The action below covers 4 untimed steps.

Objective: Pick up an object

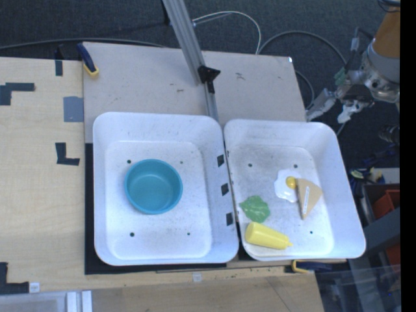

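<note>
Objects lie in right bin (338,174): fried egg toy (286,186) touching tan wedge (308,197), green leaf piece (255,208), yellow piece (266,236) near front. Left bin (104,174) holds blue bowl (153,186). Gripper (339,103) above right bin's far right corner, nothing held; state: cannot tell.

Slanted pole (188,34) crosses above bins' (221,174) rear edge.

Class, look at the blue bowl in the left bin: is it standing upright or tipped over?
Upright. The blue bowl shows its round open mouth and inner floor facing up, sitting flat on the left bin.
</note>
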Available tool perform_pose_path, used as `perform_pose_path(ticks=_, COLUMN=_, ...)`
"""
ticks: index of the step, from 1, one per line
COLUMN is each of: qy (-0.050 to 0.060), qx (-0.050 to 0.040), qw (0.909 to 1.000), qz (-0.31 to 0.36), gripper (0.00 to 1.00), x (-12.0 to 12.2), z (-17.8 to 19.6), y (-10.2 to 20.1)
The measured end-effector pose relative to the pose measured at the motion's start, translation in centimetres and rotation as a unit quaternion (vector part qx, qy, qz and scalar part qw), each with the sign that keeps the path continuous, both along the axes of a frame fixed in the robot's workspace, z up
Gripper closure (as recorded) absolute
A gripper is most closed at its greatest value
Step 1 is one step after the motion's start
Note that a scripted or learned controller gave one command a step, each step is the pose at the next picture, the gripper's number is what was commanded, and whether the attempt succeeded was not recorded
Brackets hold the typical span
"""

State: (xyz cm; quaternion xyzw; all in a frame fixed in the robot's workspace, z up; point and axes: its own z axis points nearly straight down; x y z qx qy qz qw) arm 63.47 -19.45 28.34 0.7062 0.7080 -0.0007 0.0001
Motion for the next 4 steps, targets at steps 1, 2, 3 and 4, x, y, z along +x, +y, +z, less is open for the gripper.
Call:
perform_pose_path(ticks=1, qy=0.000, qx=-0.0002, qw=1.0000, qz=0.000, gripper=0.00, x=0.0, z=0.0, y=0.0)
perform_pose_path(ticks=2, qy=0.003, qx=0.0006, qw=1.0000, qz=0.000, gripper=0.00, x=0.7, z=-6.0, y=0.3)
perform_pose_path(ticks=3, qy=0.003, qx=0.0004, qw=1.0000, qz=0.000, gripper=0.00, x=0.7, z=-10.4, y=0.5)
perform_pose_path(ticks=4, qy=0.002, qx=0.0004, qw=1.0000, qz=0.000, gripper=0.00, x=1.0, z=-14.9, y=1.0)
